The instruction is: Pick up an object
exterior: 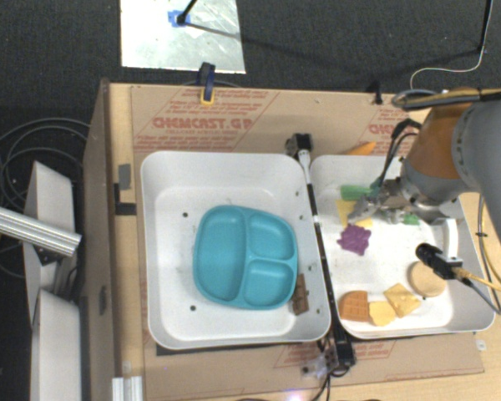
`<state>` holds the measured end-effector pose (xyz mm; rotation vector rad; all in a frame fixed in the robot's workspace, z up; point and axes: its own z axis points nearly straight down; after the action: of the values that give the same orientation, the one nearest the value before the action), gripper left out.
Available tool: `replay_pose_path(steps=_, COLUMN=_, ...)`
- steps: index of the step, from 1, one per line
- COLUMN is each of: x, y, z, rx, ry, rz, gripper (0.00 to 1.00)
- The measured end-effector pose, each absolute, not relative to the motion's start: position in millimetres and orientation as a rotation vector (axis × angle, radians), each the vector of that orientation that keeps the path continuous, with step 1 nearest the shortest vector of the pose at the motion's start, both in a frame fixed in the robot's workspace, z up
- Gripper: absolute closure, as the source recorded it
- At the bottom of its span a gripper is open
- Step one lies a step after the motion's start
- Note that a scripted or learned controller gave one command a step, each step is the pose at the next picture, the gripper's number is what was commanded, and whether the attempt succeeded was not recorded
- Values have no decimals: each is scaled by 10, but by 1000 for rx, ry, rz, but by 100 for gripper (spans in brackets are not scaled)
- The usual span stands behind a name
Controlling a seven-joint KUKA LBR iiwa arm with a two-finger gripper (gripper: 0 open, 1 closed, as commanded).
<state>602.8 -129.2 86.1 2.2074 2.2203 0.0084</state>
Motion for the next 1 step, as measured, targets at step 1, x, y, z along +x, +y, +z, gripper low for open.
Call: replay_pose_path(steps=1, x=6661, y=-974, z=830, rx=2229, ry=2235, rz=-20, gripper=0)
